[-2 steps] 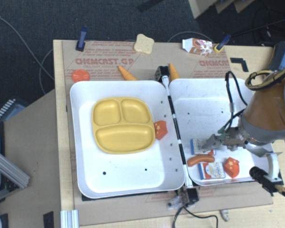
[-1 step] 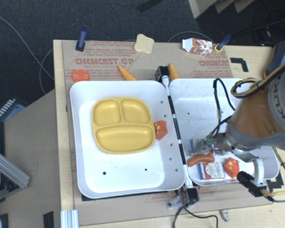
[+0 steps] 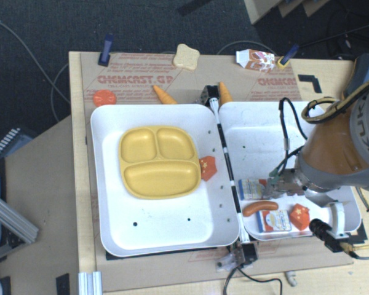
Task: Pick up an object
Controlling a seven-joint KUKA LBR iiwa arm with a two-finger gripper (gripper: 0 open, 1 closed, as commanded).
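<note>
My gripper is low in the right bin, near its front left part. It hangs just above a small white and blue carton. An orange-red sausage lies just in front of it. A red strawberry-like piece and a second flat carton rest at the bin's front edge. The bulky wrist hides what is under the gripper. In the left bin lie a yellow divided plate and a small red piece by its right rim.
Behind the bins on the cardboard lie a bread slice, a carrot, a red disc, a blue clip and a small carton. A black cable loops over the right bin.
</note>
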